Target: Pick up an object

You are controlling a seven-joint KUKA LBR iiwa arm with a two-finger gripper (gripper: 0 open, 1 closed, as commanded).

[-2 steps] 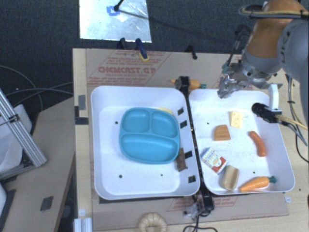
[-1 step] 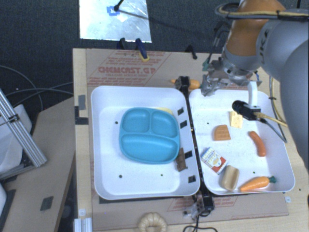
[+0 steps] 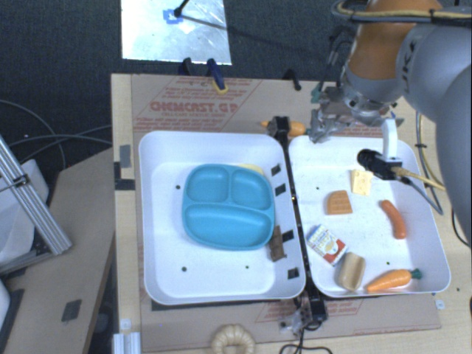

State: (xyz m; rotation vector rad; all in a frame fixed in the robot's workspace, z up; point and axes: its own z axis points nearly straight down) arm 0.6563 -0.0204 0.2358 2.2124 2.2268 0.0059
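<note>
While the end effector (image 3: 322, 131) hung over the right bin's (image 3: 435, 253) far-left corner, its opening unclear, a carrot (image 3: 389, 279), sausage (image 3: 394, 218) and cheese (image 3: 361, 182) lay apart.

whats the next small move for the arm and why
Probably shift the gripper forward over the right bin and down toward the cheese slice. It hangs at the bin's far edge, holding nothing, and the cheese slice looks like the closest food item.

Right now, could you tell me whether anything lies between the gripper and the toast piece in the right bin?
Nothing visible does. The gripper hangs over the right bin's far left corner, and the toast piece lies nearer on bare white floor; the cheese slice sits off to its right.
</note>
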